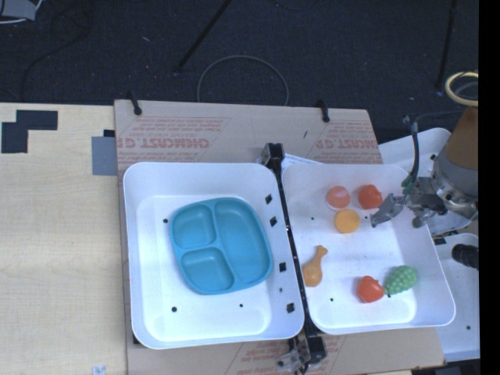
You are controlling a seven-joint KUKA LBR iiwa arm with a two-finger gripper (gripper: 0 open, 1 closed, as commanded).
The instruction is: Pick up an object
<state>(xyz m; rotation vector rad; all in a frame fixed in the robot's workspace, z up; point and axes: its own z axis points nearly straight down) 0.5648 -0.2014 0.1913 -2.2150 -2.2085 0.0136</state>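
A pale wooden tabletop [55, 241] carries a cardboard sheet [234, 135] with two white bins on it; beyond its far edge lies dark carpet with cables. The left bin [148, 319] holds a blue divided plate [220, 244]. The right bin [426, 307] holds a pink ball [337, 197], a red piece [369, 196], an orange ball [347, 221], a toy drumstick [314, 266], a red fruit [370, 289] and green grapes [401, 279]. The gripper [400, 208] hangs by the bin's right wall with its fingers spread and nothing between them, just right of the red piece and orange ball.
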